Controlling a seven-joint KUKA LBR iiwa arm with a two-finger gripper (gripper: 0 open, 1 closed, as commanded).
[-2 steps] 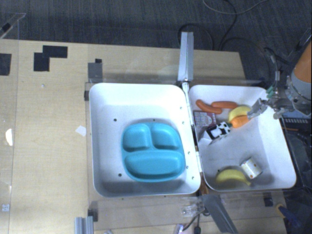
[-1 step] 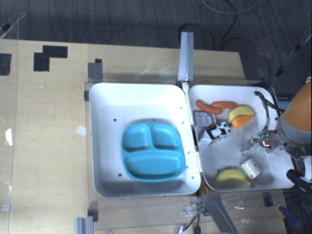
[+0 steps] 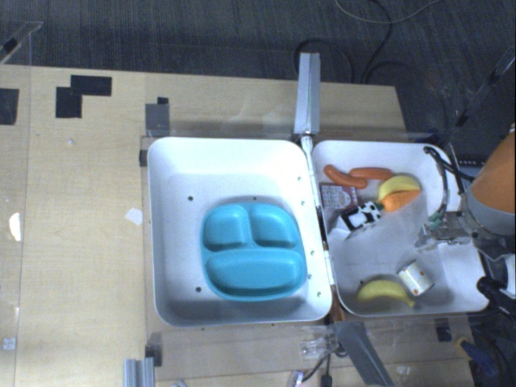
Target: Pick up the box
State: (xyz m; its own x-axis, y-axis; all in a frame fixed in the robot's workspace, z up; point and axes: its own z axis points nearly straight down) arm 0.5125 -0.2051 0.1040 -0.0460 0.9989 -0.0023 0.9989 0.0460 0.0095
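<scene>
Dark carpet runs across the top of the view, with a thin cable (image 3: 379, 6) looping over it, and below that the pale wooden surface (image 3: 72, 240) carries two white bins side by side. From where I stand, the left bin (image 3: 173, 216) holds a blue divided tray (image 3: 254, 248) sitting toward its 5 o'clock corner, with bare white floor left along the top and left walls. A metal post (image 3: 308, 95) rises at 12 o'clock from the seam between the bins.

In the right bin (image 3: 451, 297) the things crowd the edges. A sausage (image 3: 357, 174) lies near the top wall, a yellow and orange fruit (image 3: 398, 193) just beside it, and a banana (image 3: 384, 291) rests along the bottom wall with a small grey can (image 3: 415, 278) touching it. The box (image 3: 334, 195) (a small dark carton with a printed face) sits hard against the bin's left wall at about 9 o'clock, its long axis running roughly 12 to 6, with a black-and-white cow toy (image 3: 364, 214) lying close at its lower right. That leaves open floor in the bin's middle.

Coming in from 3 o'clock, the arm (image 3: 492, 188) hangs over the bin's right side, and its gripper (image 3: 439, 234) is well apart from the box; it has nothing between its fingers, though I cannot tell how far they are spread.
</scene>
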